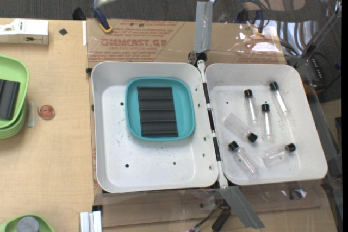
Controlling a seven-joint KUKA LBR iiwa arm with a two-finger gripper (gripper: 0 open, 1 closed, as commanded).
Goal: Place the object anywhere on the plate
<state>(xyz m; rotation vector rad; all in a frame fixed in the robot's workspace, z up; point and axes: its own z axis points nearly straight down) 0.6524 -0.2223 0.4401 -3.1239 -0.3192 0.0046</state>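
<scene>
Teal plate (160,108) sits bare in the left bin (109,165); vials (249,106) await picking; tool's state cannot be told.

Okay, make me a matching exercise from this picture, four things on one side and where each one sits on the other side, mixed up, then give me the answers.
Things:
1. teal plate
2. clear vials with black caps
3. green tray
4. small red disc

Places:
A. lying loose in the right bin
B. on the wooden bench, just right of the green tray
C. inside the left bin
D. at the picture's left edge

Pairs: 1-C, 2-A, 3-D, 4-B
</scene>
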